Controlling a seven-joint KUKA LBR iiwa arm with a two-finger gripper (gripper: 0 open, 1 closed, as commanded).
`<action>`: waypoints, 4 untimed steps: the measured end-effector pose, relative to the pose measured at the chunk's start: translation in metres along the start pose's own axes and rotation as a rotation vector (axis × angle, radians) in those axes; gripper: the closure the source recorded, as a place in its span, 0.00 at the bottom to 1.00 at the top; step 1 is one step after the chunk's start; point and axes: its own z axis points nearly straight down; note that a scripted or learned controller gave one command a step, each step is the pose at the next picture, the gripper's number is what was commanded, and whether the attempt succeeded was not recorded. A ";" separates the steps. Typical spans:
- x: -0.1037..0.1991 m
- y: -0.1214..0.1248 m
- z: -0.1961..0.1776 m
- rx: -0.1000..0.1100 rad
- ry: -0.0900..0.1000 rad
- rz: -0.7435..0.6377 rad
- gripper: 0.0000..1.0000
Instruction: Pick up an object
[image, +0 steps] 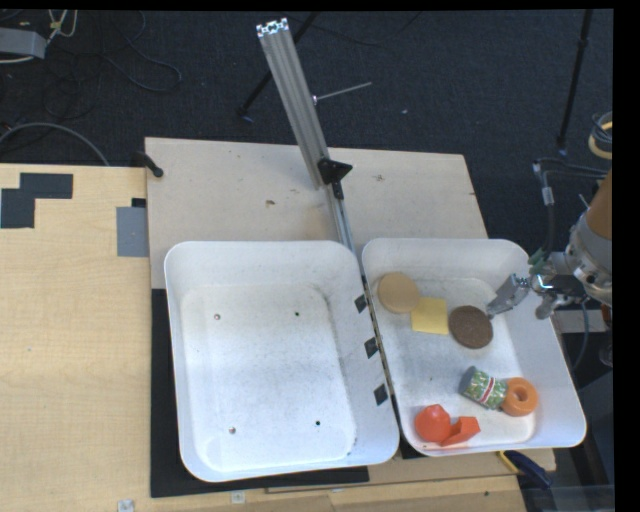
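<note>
Arm at right edge, gripper (522, 293) low

A robotics lab: two shallow white bins (265, 262) sit on a plywood bench (400, 190) beneath a slanted aluminium extrusion (297, 100), with cables (60, 120) trailing across dark carpet at the far side.

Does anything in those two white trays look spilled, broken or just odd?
Nothing spilled or broken. The one oddity: all the objects crowd into the right bin, while the left bin shows just dark speckling on its floor.
</note>
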 end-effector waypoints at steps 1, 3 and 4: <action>0.000 0.001 -0.003 -0.005 -0.001 0.000 0.00; 0.007 0.002 0.112 0.000 0.001 -0.002 0.00; 0.008 0.002 0.132 -0.006 -0.002 0.002 0.00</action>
